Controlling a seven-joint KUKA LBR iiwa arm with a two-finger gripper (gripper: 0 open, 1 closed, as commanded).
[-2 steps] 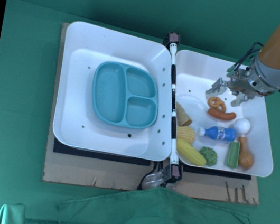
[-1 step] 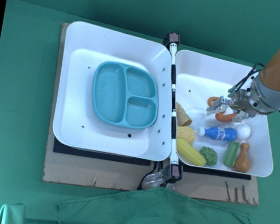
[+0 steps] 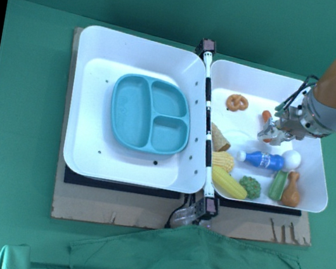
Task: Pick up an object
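Note:
My gripper (image 3: 274, 136) hangs over the right bin (image 3: 317, 165), in its upper right part, open with nothing between its fingers. A small red-orange piece (image 3: 266, 116) lies just to its left. Just below the gripper lie a blue bottle (image 3: 264, 160) on its side and a white ball (image 3: 291, 159). A brown pretzel (image 3: 237, 102) sits further left, near the bin's far wall. Along the near wall are a corn cob (image 3: 229, 183), a broccoli floret (image 3: 250, 187), a green bottle (image 3: 277, 185) and a brown drumstick (image 3: 291, 191).
A tan cone (image 3: 219, 138) and a second yellow cob (image 3: 223, 160) lie against the divider rail (image 3: 207, 105) between the bins. The left bin (image 3: 98, 54) holds a teal divided plate (image 3: 151, 113). Green cloth (image 3: 196, 264) is bunched at the bench's front.

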